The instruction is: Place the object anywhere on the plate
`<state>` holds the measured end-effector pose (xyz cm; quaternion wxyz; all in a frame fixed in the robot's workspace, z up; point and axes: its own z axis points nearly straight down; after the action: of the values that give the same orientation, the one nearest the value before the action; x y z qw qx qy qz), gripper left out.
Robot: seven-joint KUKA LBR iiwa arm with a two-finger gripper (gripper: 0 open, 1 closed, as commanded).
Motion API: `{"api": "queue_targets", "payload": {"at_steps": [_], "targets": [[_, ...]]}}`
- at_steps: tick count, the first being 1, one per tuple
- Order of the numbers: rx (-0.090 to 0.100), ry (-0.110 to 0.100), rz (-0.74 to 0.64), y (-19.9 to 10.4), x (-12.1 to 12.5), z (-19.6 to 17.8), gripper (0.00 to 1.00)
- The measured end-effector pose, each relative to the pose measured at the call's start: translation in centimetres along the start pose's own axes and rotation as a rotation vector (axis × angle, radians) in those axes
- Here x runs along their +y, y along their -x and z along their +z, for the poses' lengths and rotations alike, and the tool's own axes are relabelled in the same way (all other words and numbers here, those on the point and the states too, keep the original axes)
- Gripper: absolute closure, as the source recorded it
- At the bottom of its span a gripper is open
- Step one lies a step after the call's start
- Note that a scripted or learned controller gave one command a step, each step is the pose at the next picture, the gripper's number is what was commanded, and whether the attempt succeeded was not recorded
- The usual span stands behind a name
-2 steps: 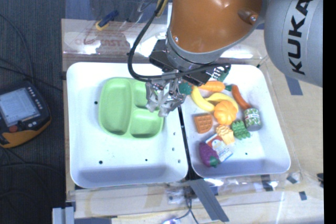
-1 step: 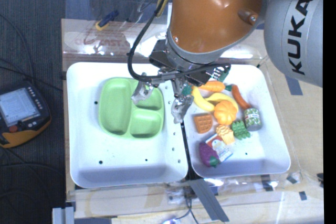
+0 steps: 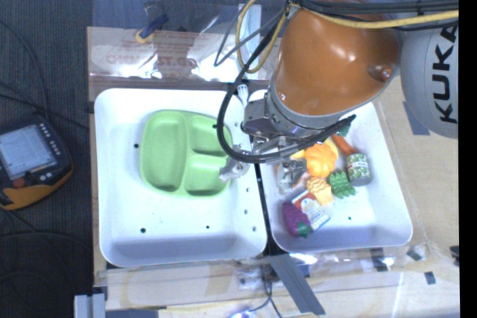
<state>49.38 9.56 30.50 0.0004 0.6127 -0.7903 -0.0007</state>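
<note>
A light green divided plate [image 3: 179, 153] lies in the left bin [image 3: 119, 234]. My gripper [image 3: 261, 158] hangs under the big orange wrist, over the divider between the two bins, close to the plate's right edge. A small grey piece [image 3: 232, 171] shows at that edge of the plate; what it is I cannot make out. The toy objects sit in the right bin [image 3: 387, 220]: an orange vegetable [image 3: 322, 158], a carrot [image 3: 343, 144], a green block [image 3: 341, 183], a green-grey can [image 3: 358, 167], a yellow-orange piece [image 3: 320, 191] and a purple eggplant [image 3: 295, 220].
The arm's wrist and its cables cover the back of the right bin. A handheld controller [image 3: 30, 160] lies on the floor to the left. Plastic sheeting and a blue-yellow clip [image 3: 151, 27] sit behind the bins.
</note>
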Motion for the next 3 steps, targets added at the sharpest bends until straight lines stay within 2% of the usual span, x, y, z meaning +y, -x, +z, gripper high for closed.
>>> {"api": "queue_targets", "payload": {"at_steps": [1, 2, 3], "targets": [[-0.003, -0.002, 0.001, 0.2, 0.0, -1.0, 1.0], [-0.003, -0.004, 0.172, -5.0, -4.5, -3.7, 1.0], [-0.003, -0.002, -0.019, -3.4, 0.1, -3.6, 1.0]]}}
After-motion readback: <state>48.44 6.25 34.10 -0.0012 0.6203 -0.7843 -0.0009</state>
